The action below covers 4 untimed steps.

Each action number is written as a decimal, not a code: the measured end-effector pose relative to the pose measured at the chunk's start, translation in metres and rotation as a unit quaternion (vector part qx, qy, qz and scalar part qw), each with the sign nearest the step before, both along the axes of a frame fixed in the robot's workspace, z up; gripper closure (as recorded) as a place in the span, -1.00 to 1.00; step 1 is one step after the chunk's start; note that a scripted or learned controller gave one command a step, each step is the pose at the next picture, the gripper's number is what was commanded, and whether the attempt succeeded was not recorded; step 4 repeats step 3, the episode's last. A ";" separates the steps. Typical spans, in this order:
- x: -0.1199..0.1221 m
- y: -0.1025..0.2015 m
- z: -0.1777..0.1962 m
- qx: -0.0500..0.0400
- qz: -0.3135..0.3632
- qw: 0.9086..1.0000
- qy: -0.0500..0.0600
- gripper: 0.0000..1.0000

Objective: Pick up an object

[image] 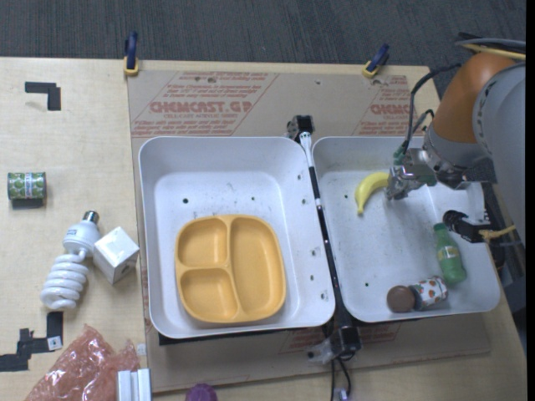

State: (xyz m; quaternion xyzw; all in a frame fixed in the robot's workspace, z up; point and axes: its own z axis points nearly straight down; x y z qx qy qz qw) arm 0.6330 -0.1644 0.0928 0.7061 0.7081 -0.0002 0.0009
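1. A curved yellow plastic banana [368,190] lies on the floor of the right-hand shallow white bin [378,304], toward that bin's far side, with the grey two-finger gripper [396,183] down at its right-hand tip.

2. Whether the gripper's fingers are spread or closed cannot be told from this angle, and nothing is visibly caught between them, so no hold on the banana can be claimed.

3. Risk, as a judgement: the tool sits at the banana's very end rather than over its middle; a closing pinch there could squeeze the tapered, curved tip sideways and out, leaving the gripper to rise with nothing.

4. A second risk: the banana is smooth and bowed, so it may roll or spin on the bin floor if nudged.

5. The grey arm with its orange band [466,98] reaches in over the right bin's far right corner, wrist bent down toward the banana.

6. Nearer the bin's front right lie a green plastic bottle [450,256] and a small patterned can with a brown end [417,295], both well apart from the banana.
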 end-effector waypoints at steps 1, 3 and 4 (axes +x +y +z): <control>0.000 0.000 0.000 0.000 0.000 1.000 0.000 -1.00; -0.078 0.038 0.009 0.000 -0.002 1.000 0.000 1.00; -0.078 0.038 0.009 0.000 -0.002 1.000 0.000 1.00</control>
